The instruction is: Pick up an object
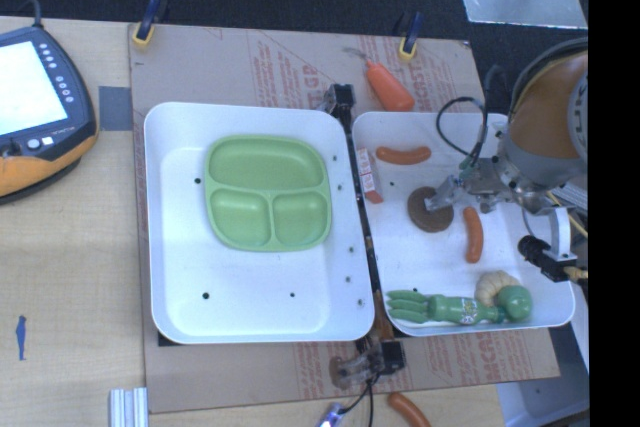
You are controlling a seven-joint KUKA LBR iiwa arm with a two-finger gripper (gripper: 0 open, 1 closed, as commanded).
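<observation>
- The brown round piece (pixel 430 211) is lying in the right bin (pixel 400 130), a sausage (pixel 473 234) near it.
- My gripper (pixel 441 203) is hovering at its edge.
- The green divided plate (pixel 268 192) is sitting in the left bin (pixel 170 245).

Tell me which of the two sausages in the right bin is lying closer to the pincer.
The upright sausage, just below the pincer and right of the brown disc. The other sausage lies crosswise, farther off, near the bin's top edge.
</observation>
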